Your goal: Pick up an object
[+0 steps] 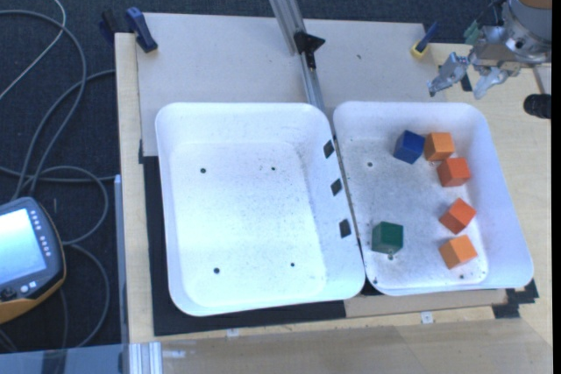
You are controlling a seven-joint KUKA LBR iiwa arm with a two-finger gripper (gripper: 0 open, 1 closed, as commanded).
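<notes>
The open, empty pincer point(462, 76) is best lowered squarely over the blue cube point(408, 146), kept clear of the orange cube point(439, 144) touching it.

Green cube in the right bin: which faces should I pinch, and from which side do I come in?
Come straight down on the green cube and pinch its two side faces. It sits alone near the bin's lower left, well apart from the orange cubes, so there is likely finger room. The gripper hangs beyond the bin's far edge.
</notes>
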